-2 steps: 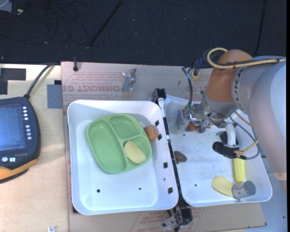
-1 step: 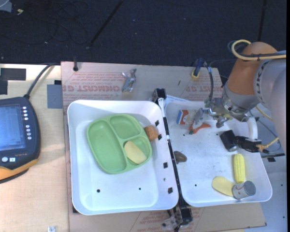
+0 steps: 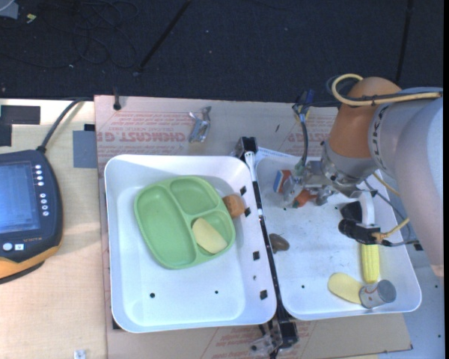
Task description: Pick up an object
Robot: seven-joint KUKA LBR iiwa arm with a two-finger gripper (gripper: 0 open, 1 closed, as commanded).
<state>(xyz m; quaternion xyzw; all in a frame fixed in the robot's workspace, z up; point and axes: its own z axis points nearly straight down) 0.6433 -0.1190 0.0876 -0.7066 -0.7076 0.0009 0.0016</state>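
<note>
A small red and blue object point(image 3: 288, 182) lies near the right bin's point(image 3: 314, 305) back-left corner, just beside the gripper point(image 3: 308, 189). Finger state unclear. Best to centre over it, descend straight, then close.

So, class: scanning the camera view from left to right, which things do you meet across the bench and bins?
Black handheld screen unit → green divided plastic tray → small brown stone-like lump → the arm's pincer → yellow corn cob.
</note>
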